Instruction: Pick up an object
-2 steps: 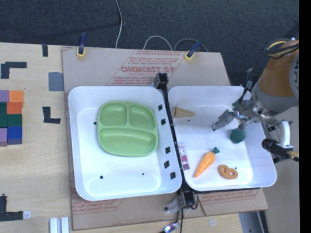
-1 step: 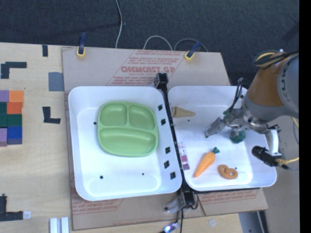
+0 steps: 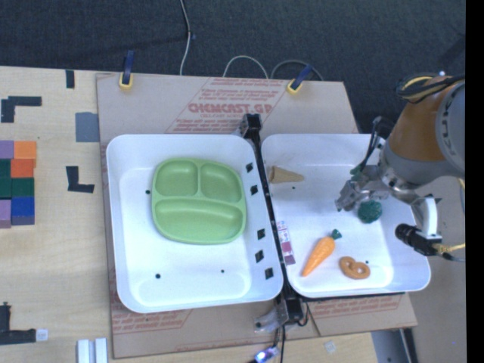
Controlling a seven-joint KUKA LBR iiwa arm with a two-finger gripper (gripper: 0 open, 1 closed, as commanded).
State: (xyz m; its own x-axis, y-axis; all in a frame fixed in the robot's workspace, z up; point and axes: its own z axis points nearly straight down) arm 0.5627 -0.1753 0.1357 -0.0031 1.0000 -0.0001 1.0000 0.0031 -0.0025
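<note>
Two white bins sit side by side on my bench [image 3: 53, 278], on a cardboard sheet [image 3: 219, 104] clipped at its far edge. The left bin [image 3: 125, 278] carries a green divided plate [image 3: 199, 201], the largest thing in reach. The right bin [image 3: 302, 153] is where I work: a dark green ball [image 3: 370, 212] toward its right side, an orange carrot [image 3: 320, 252] nearer me, a small brown pretzel [image 3: 354, 268] to the carrot's right, and a tan wedge [image 3: 285, 175] by the divider.

My tool [image 3: 352, 195] is low over the right bin, just left of the green ball and seemingly touching it; whether it is wide or narrow I cannot tell from here, and nothing shows between its tips. I take the ball as my target. To do this well I should centre over the ball rather than beside it, since a round thing will likely roll away from a one-sided push, then come down straight and close slowly before lifting.

The bin floor looks smooth and slippery. There is open floor around the ball, with the carrot and pretzel well apart from it, but the bin's right wall is near.
</note>
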